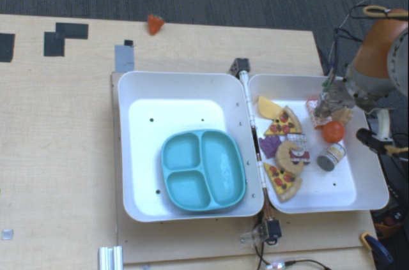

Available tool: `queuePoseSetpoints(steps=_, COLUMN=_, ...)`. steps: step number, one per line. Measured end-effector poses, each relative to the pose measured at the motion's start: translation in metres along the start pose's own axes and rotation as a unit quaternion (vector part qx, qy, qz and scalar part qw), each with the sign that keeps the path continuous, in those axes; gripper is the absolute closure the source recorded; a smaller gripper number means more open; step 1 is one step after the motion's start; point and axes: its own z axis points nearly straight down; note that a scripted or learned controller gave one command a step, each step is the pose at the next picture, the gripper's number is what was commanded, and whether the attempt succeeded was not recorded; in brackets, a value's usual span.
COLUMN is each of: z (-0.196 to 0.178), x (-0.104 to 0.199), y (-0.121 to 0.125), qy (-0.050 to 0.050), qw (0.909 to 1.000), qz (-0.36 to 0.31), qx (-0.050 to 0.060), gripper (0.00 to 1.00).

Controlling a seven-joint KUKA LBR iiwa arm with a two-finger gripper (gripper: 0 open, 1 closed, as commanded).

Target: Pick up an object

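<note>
Whether the gripper (330, 108) is open or closed cannot be told: its tip is a blurred pale and pinkish mass, and nothing can be made out as held in it. The grey arm with its orange band (377, 48) comes in from the right edge and bends down over the far right part of the right-hand shallow white bin (364, 198), with the wrist pointing downward. The gripper sits near that bin's far wall and right wall, so there is little room on those two sides and more open floor toward the near right corner. A small red-orange ball (332, 132) lies just in front of the gripper, very close to it; whether they touch is unclear. A short grey metal can (328, 159) lies tilted near the ball. Along the left side of this bin runs a crowded column of toy food: a yellow wedge (269, 108), a toy pizza slice (285, 124), a purple lump (269, 147), a round tan disc (292, 157) and a second pizza slice (282, 179). The left-hand white bin (144, 109) holds a teal plastic plate with three compartments (203, 170), set toward its near right corner. On the pale wooden bench (57, 154), well apart from both bins, lies a small orange-red object (155, 24).
</note>
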Motion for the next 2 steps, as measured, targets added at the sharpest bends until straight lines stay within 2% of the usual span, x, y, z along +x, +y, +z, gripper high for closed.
queuePoseSetpoints(steps=1, z=0.001, x=0.009, y=0.001, qy=0.008, qw=1.0000, qz=-0.003, qx=0.003, gripper=0.00)
queuePoseSetpoints(steps=2, z=0.008, x=0.041, y=-0.073, qy=-0.001, qw=1.0000, qz=0.001, qx=-0.003, gripper=0.00)
